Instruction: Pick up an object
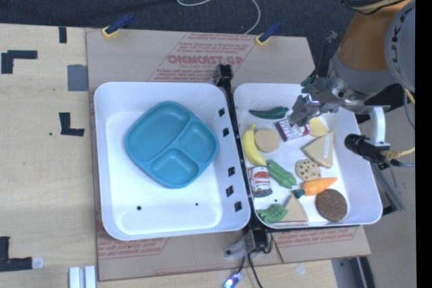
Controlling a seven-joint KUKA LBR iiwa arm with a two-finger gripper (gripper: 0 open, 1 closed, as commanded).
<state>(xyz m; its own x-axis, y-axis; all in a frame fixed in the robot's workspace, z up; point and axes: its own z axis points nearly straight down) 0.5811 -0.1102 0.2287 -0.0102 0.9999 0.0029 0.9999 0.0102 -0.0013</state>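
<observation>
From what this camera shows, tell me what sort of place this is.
Probably a robot lab test bench, not a kitchen. Two white bins are fixed side by side on a cardboard sheet held by clamps, toy food such as a banana fills one bin, and a cable trails across the dark floor.

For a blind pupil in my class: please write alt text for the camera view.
A grey and orange robot arm reaches in from the right, its hand low over the right bin, which holds toy food: a banana, a carrot, a green pepper and more. The left bin holds a blue divided plate.
</observation>
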